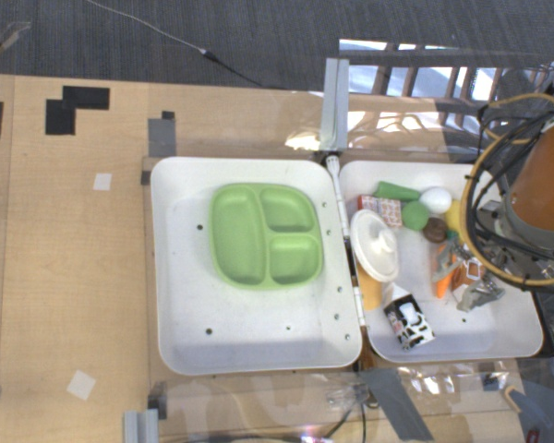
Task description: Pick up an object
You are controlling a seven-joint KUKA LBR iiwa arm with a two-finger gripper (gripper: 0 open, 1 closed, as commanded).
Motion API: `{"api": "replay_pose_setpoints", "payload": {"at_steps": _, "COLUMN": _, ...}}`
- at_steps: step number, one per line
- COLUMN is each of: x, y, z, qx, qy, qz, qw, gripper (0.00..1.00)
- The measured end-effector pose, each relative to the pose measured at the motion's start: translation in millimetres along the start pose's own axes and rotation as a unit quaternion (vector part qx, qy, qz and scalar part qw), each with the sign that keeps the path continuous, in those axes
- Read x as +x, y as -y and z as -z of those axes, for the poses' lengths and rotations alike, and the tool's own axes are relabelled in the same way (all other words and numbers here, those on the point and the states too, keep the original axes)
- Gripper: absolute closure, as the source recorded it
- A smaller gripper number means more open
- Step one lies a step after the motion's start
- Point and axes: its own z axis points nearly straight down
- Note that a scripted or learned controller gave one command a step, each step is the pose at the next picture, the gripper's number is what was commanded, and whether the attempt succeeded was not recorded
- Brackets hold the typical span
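We see the gripper (480, 293) low in the right bin (499, 344), finger state unclear, with the orange object (443, 280) just left of it, long axis roughly vertical.

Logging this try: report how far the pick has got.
Done: the arm has reached over the right bin. In hand: nothing visibly lifted; the white bowl and black-and-white carton lie in the bin. Left: grasping and raising an object.
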Motion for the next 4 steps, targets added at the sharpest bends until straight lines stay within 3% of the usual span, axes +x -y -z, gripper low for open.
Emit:
{"api": "replay_pose_setpoints", "payload": {"at_steps": 1, "x": -17.8, "y": 24.3, "z": -5.5, "qx": 0.000, "qy": 0.001, "qz": 0.243, "qw": 0.9699, "gripper": 1.00}}
{"api": "replay_pose_setpoints", "payload": {"at_steps": 2, "x": -24.4, "y": 51.7, "z": -21.9, "qx": 0.000, "qy": 0.001, "qz": 0.467, "qw": 0.8844, "gripper": 1.00}}
{"api": "replay_pose_setpoints", "payload": {"at_steps": 3, "x": -59.0, "y": 1.6, "z": 22.2, "qx": 0.001, "qy": 0.002, "qz": 0.463, "qw": 0.8865, "gripper": 1.00}}
{"api": "replay_pose_setpoints", "payload": {"at_steps": 4, "x": -133.9, "y": -4.0, "z": 65.5, "qx": 0.001, "qy": 0.002, "qz": 0.470, "qw": 0.8829, "gripper": 1.00}}
